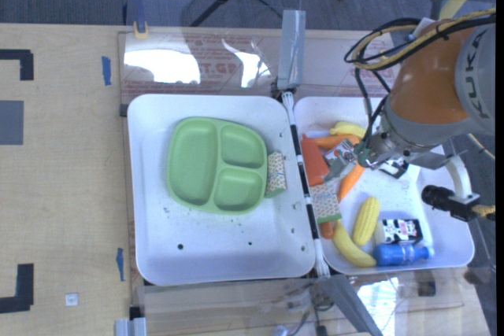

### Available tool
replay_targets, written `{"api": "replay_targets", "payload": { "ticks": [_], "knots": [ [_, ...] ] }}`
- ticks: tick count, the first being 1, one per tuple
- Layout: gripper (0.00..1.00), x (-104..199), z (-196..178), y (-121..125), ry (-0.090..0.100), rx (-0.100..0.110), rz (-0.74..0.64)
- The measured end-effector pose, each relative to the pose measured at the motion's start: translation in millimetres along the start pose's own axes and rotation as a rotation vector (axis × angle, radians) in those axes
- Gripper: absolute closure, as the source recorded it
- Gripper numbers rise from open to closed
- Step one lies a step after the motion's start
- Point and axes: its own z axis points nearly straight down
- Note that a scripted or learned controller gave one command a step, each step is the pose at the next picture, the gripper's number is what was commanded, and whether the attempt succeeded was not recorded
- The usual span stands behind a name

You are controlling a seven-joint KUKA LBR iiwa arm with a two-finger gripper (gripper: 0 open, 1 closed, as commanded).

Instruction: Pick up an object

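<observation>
Camera view: grey arm with orange band (pixel 429 86) comes in from the right, tool (pixel 346 157) low over the upper-left part of the right shallow white bin (pixel 461 236). Can't tell the tool's state, metal parts blur into the clutter there. Tool sits right over a long orange carrot-shaped toy (pixel 349 183) lying at a slant, with a flat red-orange piece (pixel 313 161) just to its left against the bin wall. Small yellow banana-like item (pixel 346 128) above the tool, near the bin's top edge. Lower in the same bin: yellow corn cob toy (pixel 365 219) upright-ish, curved yellow banana (pixel 351 248) below it, blue cylindrical object (pixel 402 253) lying at the bottom edge, black-and-white patterned block (pixel 402 230) just above it. Small speckled patterned pad (pixel 326 204) beside the divider. Left white bin (pixel 150 193) holds a green three-compartment plastic plate (pixel 216 164), a patterned scrap (pixel 276 173) touching its right edge. Both bins sit on the light wooden worktop (pixel 63 169).
</observation>
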Motion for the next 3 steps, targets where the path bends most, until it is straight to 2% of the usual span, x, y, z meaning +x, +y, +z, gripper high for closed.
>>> {"api": "replay_targets", "payload": {
  "ticks": [1,2,3],
  "knots": [
    [0.00,-43.9,88.6,-15.5,-0.008,-0.023,0.187],
    [1.00,-43.9,81.0,-15.2,-0.007,-0.021,0.187],
    [1.00,-6.6,-55.0,17.5,-0.001,0.002,0.271]
  ]
}}
